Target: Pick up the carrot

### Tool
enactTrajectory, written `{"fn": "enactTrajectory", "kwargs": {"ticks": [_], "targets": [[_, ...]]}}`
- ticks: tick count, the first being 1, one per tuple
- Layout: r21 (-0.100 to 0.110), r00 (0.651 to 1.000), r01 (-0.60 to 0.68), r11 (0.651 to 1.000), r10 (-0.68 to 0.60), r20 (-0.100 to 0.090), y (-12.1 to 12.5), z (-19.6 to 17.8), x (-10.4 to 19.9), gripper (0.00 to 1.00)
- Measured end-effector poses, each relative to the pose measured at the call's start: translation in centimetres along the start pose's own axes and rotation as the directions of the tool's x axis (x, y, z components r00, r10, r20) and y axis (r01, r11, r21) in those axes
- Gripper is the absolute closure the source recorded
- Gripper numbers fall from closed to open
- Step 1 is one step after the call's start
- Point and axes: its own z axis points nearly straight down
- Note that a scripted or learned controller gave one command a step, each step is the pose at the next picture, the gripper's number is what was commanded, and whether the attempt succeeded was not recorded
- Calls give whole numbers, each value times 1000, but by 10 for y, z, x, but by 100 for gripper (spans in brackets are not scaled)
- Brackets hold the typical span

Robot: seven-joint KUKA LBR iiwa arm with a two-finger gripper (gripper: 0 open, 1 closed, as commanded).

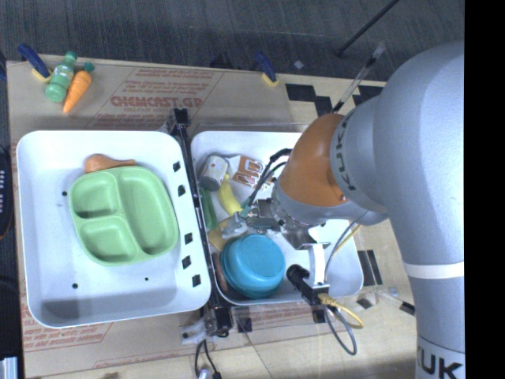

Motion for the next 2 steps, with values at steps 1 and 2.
{"fn": "enactTrajectory", "kwargs": {"ticks": [1,2], "targets": [[13,903,-430,903,430,-2,34,16,-8,0],[3,999,-35,999,35,-3,79,-88,19,0]]}}
